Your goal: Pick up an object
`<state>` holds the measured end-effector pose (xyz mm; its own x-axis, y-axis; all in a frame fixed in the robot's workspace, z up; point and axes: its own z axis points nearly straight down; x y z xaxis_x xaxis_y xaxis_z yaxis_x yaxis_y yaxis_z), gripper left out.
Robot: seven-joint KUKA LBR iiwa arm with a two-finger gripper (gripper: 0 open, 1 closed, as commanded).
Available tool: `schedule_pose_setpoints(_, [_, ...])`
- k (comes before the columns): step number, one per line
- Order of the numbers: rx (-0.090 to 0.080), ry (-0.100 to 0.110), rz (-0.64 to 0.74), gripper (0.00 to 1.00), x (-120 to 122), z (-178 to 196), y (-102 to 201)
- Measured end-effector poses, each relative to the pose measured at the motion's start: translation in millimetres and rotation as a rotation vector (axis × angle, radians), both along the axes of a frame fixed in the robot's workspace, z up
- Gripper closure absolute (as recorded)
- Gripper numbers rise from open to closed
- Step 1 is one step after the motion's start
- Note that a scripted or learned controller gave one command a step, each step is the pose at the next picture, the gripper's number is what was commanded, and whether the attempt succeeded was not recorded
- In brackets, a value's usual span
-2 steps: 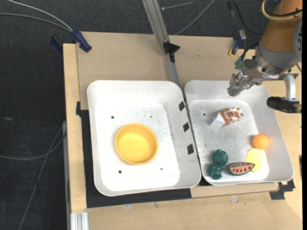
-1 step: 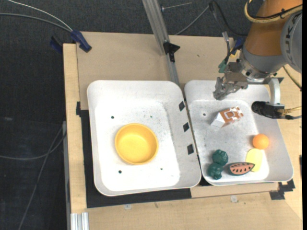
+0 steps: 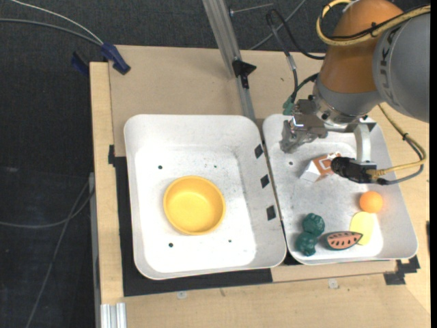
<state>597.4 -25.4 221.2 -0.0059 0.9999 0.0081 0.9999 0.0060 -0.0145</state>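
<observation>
My gripper point(image 3: 295, 139) hangs over the far left corner of the right bin point(image 3: 404, 232), under the grey and orange arm. Just right of it and nearer the front lies a small white and orange carton point(image 3: 319, 168); I see nothing held. Along the bin's front lie a green toy point(image 3: 310, 234), a watermelon slice point(image 3: 343, 240) and a pale yellow piece point(image 3: 364, 225). An orange ball point(image 3: 371, 201) sits near the right wall. A yellow bowl point(image 3: 194, 204) rests in the left bin point(image 3: 143, 135).
A slanted metal pole point(image 3: 225, 39) rises behind the bins, close to the gripper's left. Cables loop from the arm's wrist over the right bin, with a black connector point(image 3: 351, 170) beside the carton. Tan bench point(image 3: 171, 74) surrounds both bins.
</observation>
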Motion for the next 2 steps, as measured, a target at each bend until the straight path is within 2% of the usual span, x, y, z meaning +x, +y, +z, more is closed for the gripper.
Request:
schedule_pose_setpoints(1, [-0.002,0.002,-0.001,1.00,-22,-4,52])
schedule_pose_setpoints(2, [-0.002,0.003,0.000,1.00,-52,14,104])
